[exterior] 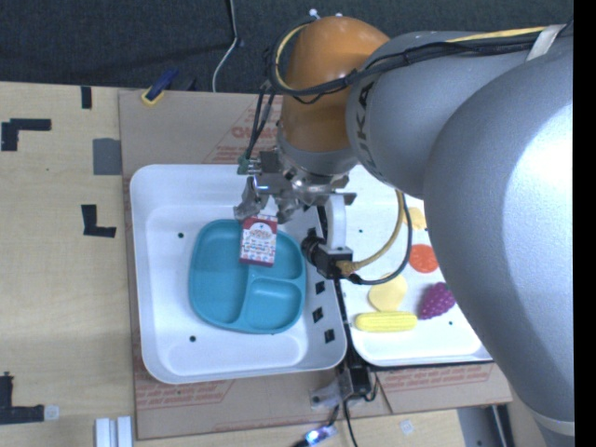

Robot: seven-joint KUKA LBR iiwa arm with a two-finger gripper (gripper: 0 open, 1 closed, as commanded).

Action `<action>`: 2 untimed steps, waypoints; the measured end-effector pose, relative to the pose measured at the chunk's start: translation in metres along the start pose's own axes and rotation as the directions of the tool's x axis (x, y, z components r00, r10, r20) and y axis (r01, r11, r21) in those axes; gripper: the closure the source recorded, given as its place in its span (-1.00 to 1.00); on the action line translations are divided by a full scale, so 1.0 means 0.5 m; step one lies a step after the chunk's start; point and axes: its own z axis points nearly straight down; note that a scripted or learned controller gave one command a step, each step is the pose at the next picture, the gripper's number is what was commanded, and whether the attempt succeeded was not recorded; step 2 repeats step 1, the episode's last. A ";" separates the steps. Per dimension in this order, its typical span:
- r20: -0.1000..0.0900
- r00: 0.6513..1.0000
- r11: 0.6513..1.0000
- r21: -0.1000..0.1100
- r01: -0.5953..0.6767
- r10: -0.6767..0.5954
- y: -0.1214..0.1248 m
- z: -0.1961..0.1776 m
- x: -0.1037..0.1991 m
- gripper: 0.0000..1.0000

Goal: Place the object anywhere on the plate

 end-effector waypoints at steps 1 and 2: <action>0.000 1.000 1.000 0.000 0.000 0.000 0.000 0.001 0.000 -1.00; 0.000 1.000 1.000 0.000 0.000 0.000 0.000 0.001 0.000 -1.00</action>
